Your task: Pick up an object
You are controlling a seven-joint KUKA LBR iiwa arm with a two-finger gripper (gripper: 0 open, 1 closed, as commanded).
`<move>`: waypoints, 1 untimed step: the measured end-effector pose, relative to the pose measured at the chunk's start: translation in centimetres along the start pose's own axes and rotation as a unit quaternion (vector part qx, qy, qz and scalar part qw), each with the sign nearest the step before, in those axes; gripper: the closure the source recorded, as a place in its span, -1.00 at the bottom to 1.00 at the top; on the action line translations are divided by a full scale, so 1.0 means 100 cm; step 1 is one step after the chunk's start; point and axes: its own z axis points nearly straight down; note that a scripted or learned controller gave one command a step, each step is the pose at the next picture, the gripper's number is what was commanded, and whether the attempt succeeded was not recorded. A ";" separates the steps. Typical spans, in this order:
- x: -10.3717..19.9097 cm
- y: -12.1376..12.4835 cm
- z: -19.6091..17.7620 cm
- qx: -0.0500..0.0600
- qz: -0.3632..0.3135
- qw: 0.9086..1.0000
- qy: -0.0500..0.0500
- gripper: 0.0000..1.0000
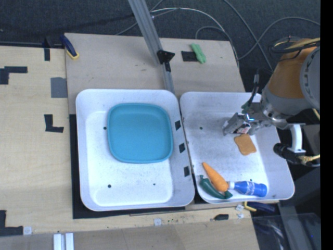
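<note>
In the right bin lie an orange-brown flat piece, a toy carrot with a green top, and a blue and white tube along the front wall. My gripper hangs low over the bin's middle right, just above and to the left of the orange-brown piece. Its fingers spread apart with nothing between them. The arm comes in from the right, its orange band above the wrist.
The left bin holds a square teal plate. A grey metal bar slants down from the top toward the gap between the bins. Cables loop behind the bench at the top right.
</note>
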 end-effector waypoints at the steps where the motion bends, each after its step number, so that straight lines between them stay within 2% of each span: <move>1: -0.005 -0.009 0.050 0.001 0.000 1.000 0.000 -1.00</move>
